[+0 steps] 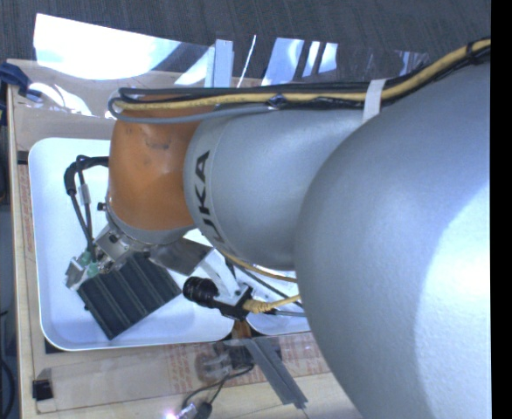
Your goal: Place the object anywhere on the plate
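The view is largely taken up by the arm (343, 234), whose grey body and orange band (147, 177) are stretched from the right across both bins. The end effector (121, 295), seen as a dark ribbed block with a small green board beside it, is held low over the near part of the left bin (42, 234). Whether it is open or closed, and whether anything is held in it, cannot be told, since its working end is turned away from the camera and hidden by its own housing. The object to be placed cannot be made out either; it may be lying beneath the end effector or behind the arm. A pale curved edge (273, 326) is glimpsed under the arm at the lower middle, and it is judged, without certainty, to be the rim of the plate. The step in hand is judged to be the pick in the left bin, or the moment just around it, with nothing yet shown as set on the plate. For the next move, a secure hold must be confirmed, then the load must be lifted clear of the bin wall and carried rightward to be lowered onto the plate.
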`<state>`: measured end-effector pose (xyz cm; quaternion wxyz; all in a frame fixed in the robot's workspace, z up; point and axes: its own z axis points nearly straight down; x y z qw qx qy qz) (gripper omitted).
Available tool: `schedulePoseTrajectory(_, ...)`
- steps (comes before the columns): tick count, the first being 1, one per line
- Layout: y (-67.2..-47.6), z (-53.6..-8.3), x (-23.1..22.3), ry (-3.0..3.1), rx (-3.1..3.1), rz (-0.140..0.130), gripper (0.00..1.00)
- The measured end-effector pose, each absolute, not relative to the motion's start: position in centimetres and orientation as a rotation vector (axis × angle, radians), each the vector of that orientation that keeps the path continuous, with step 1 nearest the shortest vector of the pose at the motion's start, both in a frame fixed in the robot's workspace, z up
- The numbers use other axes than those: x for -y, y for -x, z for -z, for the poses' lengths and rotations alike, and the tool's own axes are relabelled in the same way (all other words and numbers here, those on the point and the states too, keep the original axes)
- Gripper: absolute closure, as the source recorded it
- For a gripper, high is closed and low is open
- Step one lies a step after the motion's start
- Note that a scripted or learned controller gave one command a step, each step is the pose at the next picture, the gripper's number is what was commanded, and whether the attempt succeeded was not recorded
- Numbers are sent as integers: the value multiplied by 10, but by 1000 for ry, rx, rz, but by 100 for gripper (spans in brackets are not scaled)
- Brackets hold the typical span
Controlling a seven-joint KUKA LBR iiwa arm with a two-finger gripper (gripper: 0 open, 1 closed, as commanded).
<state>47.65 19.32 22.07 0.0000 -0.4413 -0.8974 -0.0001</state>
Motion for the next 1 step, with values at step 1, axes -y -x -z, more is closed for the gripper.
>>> schedulePoseTrajectory(1, -475, -115, -115, 1659, 2662, -8, 100)
